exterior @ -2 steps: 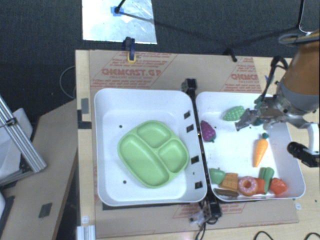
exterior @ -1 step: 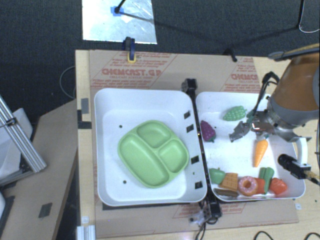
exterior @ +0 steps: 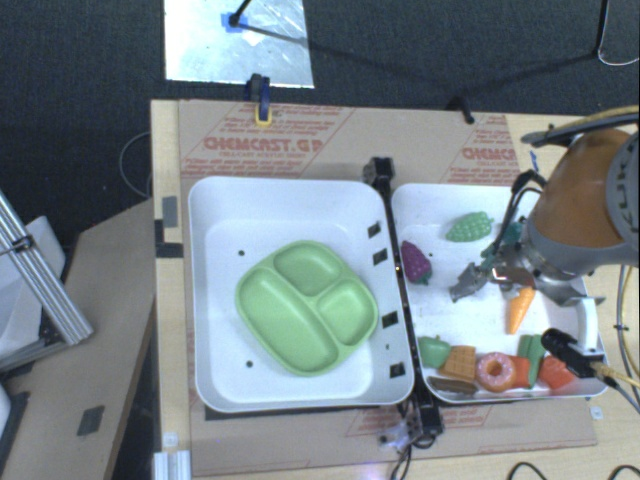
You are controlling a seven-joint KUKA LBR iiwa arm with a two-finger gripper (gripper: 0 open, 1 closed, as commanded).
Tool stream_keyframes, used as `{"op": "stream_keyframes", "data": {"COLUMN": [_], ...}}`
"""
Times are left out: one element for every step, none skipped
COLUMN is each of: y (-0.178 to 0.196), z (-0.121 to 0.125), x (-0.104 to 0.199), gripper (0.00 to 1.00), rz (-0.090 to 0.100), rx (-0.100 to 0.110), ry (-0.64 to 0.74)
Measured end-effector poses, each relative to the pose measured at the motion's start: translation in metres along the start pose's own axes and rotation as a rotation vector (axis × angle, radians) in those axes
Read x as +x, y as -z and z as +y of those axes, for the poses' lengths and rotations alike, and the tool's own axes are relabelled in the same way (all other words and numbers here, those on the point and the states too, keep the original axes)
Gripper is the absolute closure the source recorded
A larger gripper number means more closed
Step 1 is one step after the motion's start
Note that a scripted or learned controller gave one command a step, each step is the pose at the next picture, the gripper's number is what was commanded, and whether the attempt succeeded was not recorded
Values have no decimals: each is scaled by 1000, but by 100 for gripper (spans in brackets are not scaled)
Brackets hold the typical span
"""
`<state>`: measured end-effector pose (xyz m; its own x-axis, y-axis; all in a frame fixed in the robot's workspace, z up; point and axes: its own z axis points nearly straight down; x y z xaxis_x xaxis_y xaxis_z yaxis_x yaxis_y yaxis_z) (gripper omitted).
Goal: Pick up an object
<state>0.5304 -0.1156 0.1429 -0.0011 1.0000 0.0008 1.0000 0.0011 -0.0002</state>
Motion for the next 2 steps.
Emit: {"op": "stream_keyframes", "data": {"y": [-51, -39], "z": [1, 1], "x": [0, 0], "gripper": [0, 100], "rz": [0, -1], "rx": [0, -2], "ry": [0, 0]}}
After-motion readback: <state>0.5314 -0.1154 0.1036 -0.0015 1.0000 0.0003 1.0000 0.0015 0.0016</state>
